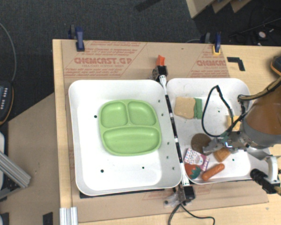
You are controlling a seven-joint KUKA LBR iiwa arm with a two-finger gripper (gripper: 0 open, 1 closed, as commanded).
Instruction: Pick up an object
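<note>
- At the near edge of the right bin [234, 90], an orange carrot-shaped toy [212, 171] lies at a slant, next to a small red and white packet [195, 158] with a red and green piece [193, 170] just beside it.
- A little farther in, the pincer [214, 148] hangs low over the right bin, reaching in from the right; its metal tip sits between a dark brown round object [200, 140] on its left and a small orange-brown piece [221, 154] just on its near side.
- I cannot tell how far open the pincer is, or whether anything is held in it.
- The grey arm [267, 121] with its orange band fills the right side of that bin, and a black cable [214, 108] loops from it over the white floor.
- Toward the far side of the right bin lies a tan sponge-like block [184, 107], touching a green block [199, 108] on its right.
- In the left bin [84, 125], a light green divided plate [129, 127] with three compartments rests near the middle.
- Both bins sit side by side on a tan worktop [107, 60] printed with red lettering, with blue clamps [77, 36] at its far edge.
</note>
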